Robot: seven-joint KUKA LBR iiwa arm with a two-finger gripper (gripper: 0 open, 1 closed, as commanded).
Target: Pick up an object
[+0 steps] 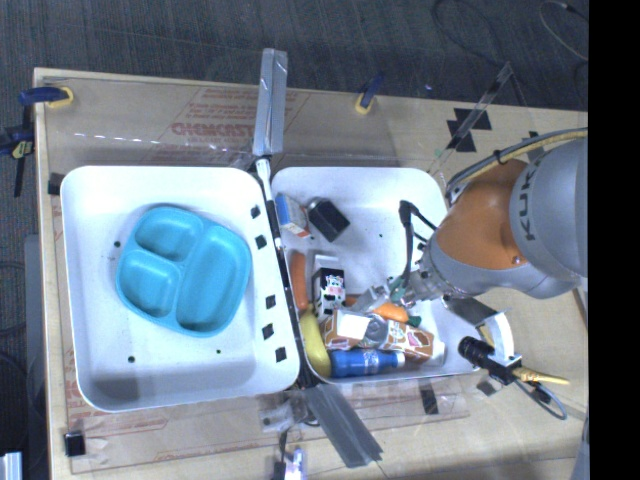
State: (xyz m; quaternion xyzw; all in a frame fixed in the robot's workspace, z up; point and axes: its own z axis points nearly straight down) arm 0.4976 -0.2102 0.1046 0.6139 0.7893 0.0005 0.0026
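Observation:
My gripper reaches down into the right bin from the right. It sits low over a pile at the bin's near side. Just under and left of it lie an orange and white packet, a blue bottle and a yellow banana. A small black and white box stands left of the gripper, with an orange stick-shaped thing by the bin's left wall. Farther back rest a black block and a small carton. The grey and orange arm hides the bin's right side.
The left bin holds a blue divided tray. A metal bar stands behind the gap between the bins. The back of the right bin, past the black block, is bare white floor.

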